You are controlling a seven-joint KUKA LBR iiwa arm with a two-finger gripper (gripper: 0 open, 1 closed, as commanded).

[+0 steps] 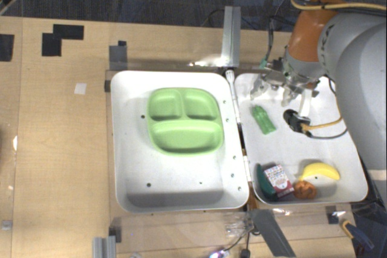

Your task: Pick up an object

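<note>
Nearest you, at the front edge of the right bin (357,181), sits a cluster: a small carton (278,178) with a red-and-white printed face, a dark teal item (263,177) under and beside it, a brown lump (306,190) touching the carton's right side, and a yellow banana (320,172) just right of that. You'll see print on the carton, but it's too small to read. No other labels or brand marks are legible anywhere.

By size, for your reference:
- Arm (357,63): grey, orange band above the wrist, comes in from the right over the right bin's back half.
- Left bin (130,148): holds one green divided tray (184,119), three compartments, lying flat near the middle.
- Right bin: the front cluster plus a green bottle-shaped object (263,119) lying flat toward the back-left, well apart from the cluster.
- Gripper (284,89): sits over the back of the right bin, just behind and right of the green object. The fingers look spread, with nothing between them and no contact with any object that you can make out.
- Black cable with a yellow lead (311,125) hangs off the wrist, right of the green object.
</note>
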